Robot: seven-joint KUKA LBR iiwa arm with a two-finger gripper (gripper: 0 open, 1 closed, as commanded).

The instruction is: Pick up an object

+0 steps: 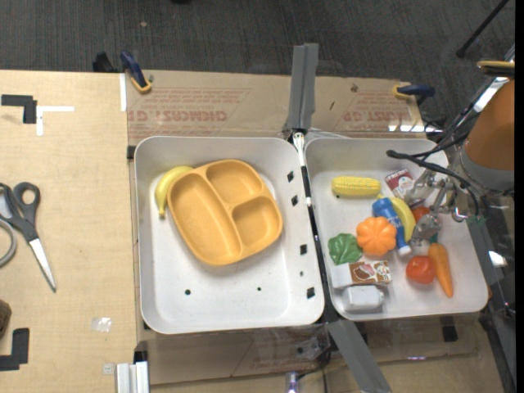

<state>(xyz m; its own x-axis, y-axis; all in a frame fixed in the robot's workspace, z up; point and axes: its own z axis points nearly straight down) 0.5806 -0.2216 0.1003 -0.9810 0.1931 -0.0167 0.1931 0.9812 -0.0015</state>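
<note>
The right bin (321, 211) holds several toy foods: a corn cob (356, 187), an orange pumpkin (377, 236), a green leafy piece (344, 247), a brown box (369, 273), a red tomato (421, 269), a carrot (442, 268), a blue bottle (382, 209) and a small banana (404, 215). My gripper (422, 210) hangs over the right side of this pile, just above the small banana and a red piece. Its fingers look spread apart, with nothing clearly held between them.
The left bin (155, 301) carries an orange divided plate (225, 211) with a yellow banana (168, 187) along its left rim. A white block (362, 298) lies at the right bin's front. Scissors (31, 232) lie on the bench at far left. Cables trail by the arm (491, 137).
</note>
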